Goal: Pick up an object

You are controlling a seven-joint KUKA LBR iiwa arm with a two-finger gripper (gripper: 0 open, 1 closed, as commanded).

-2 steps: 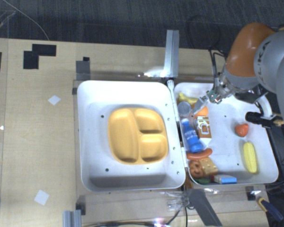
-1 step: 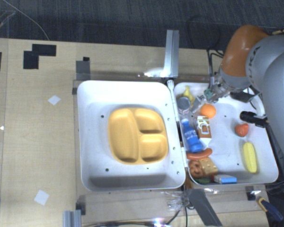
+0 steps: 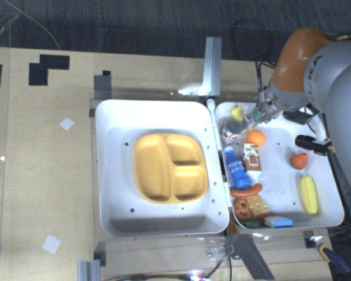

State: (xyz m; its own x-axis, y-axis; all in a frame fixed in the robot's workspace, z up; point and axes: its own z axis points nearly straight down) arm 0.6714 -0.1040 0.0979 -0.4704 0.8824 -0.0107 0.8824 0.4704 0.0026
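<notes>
1. Sitting side by side on the bench are two shallow white bins, the left bin (image 3: 105,157) and the right bin (image 3: 333,209).
2. A yellow plastic tray with three hollow parts (image 3: 169,167) is seen lying in the middle of the left bin.
3. Many small things are seen in the right bin: a round orange ball (image 3: 255,137), a small yellow-green fruit (image 3: 237,112), a blue plastic bottle (image 3: 236,171), a red sausage (image 3: 247,190), a brown waffle-like piece (image 3: 251,205), a yellow corn cob (image 3: 308,194), a small red toy fruit (image 3: 299,160), and a blue and white stick (image 3: 278,221).
4. The bins are held by a pale wooden bench (image 3: 41,174), and a dark grey floor (image 3: 134,10) is seen behind it.
5. Black square marks (image 3: 47,68) are stuck on the bench at the far left.
6. The grey arm with its orange band (image 3: 295,60) is reached in from the right, and the gripper (image 3: 258,113) is hung low over the back left part of the right bin.
7. It cannot be told how the gripper is set.
8. The orange ball is found just beside the gripper, a little nearer the front, and the yellow-green fruit is found just to the gripper's left.
</notes>
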